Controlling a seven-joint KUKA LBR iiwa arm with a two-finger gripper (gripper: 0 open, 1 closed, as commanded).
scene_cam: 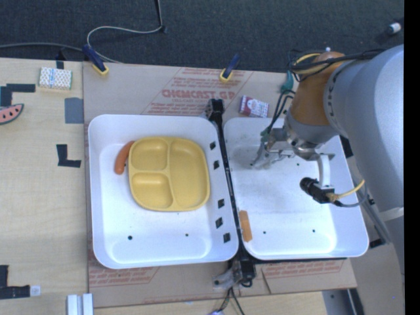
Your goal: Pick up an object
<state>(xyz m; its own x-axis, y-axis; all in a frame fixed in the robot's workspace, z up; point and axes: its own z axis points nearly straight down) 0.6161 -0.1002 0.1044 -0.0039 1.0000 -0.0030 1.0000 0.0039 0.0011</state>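
Note:
My gripper (262, 161) hangs low over the upper left part of the right bin (295, 238), above bare white floor. A small orange piece (244, 225) lies in that bin against the divider, well below the gripper. In the left bin (157, 248) a yellow divided plate (169, 173) lies flat. An orange sausage (121, 158) rests against the plate's left rim. No object touches the gripper.
A black divider strip (222, 176) runs between the bins. A small red and white packet (252, 106) lies on the cardboard behind the right bin. Yellow clamps (230, 69) hold the cardboard's far edge. A black and yellow cable (325, 192) hangs from the wrist.

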